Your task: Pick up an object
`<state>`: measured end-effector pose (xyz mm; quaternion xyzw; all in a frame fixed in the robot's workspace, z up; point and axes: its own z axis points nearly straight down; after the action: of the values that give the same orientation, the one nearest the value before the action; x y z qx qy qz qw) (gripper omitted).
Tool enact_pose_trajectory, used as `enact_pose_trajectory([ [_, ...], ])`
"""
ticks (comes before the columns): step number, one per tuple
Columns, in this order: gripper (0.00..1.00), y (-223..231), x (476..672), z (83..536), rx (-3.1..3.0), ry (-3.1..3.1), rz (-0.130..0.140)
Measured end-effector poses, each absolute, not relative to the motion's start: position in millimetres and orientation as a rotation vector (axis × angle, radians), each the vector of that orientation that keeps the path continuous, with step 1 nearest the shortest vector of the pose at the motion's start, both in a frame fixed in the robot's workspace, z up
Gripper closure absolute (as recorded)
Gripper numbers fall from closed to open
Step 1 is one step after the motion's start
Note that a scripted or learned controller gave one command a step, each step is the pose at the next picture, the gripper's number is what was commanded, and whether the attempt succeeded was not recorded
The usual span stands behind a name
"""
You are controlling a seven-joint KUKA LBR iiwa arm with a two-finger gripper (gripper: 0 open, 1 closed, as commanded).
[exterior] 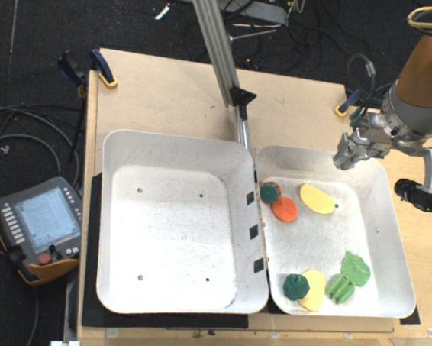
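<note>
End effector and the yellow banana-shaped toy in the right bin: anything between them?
No. The camera view shows bare white bin floor between the end effector and the yellow toy.

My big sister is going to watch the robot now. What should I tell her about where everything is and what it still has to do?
Gripper: up over the far rim of the right bin, holding nothing that I can see; fingers too small to judge.
Things, all in the right bin: yellow piece near the far side; orange-red ball with a small dark green-and-red thing beside it by the divider; near the front, a dark green ball touching a pale yellow piece, and a light green toy.
Left bin: nothing to report.
Done: nothing picked yet.
Left: go down, grab one thing, lift it.
</note>
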<state>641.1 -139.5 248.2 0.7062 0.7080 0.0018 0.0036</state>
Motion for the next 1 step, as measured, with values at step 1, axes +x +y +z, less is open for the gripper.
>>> enact_pose_trajectory([
  [1,1.0,-77.6,631.8,245.8,2.214,2.232,0.001],
])
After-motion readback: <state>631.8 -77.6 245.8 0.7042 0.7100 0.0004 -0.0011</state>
